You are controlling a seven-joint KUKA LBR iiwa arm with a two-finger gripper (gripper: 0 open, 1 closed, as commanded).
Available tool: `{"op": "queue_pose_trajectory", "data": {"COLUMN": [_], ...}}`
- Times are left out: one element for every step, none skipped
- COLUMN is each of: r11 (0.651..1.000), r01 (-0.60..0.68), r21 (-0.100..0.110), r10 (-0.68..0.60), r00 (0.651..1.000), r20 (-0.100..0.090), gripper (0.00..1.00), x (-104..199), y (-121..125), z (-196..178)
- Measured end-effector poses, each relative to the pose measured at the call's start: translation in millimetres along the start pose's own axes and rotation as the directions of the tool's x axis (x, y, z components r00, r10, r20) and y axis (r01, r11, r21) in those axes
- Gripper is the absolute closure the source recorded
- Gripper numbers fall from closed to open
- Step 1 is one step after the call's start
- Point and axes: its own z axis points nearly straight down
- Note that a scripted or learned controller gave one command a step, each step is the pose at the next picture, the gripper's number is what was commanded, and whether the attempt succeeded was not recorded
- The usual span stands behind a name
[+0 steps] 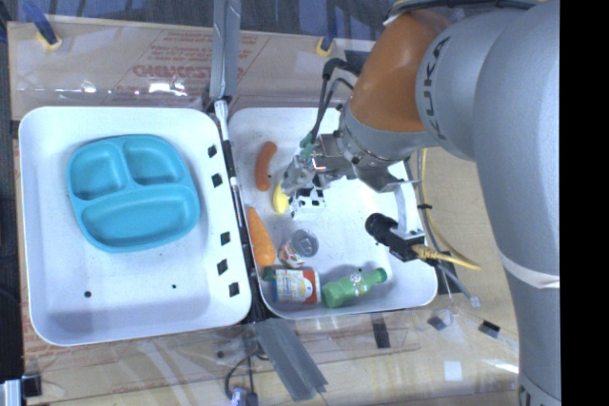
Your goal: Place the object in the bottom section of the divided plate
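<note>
Lying just beside the gripper (pixel 303 178), a yellow object (pixel 280 201).

Even bright light, soft shadows, slightly soft focus

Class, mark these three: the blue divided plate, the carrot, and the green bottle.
blue divided plate (pixel 133 225): camera view, floor of its large bottom section.
carrot (pixel 262 239): camera view, mid-body.
green bottle (pixel 347 288): camera view, middle of its body.

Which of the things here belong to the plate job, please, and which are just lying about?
Job: the blue plate in the left bin; the gripper over the right bin, by a yellow piece.
Lying about: sausage, carrot, green bottle, can.
</note>
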Motion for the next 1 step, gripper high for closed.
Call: {"op": "queue_pose_trajectory", "data": {"r11": [0.804], "r01": [0.594], "r21": [-0.002], "r10": [-0.594], "r00": [0.804], "r20": [0.003], "gripper": [1.0], "x": [71.9], "y": [5.9], "z": [-38.1]}}
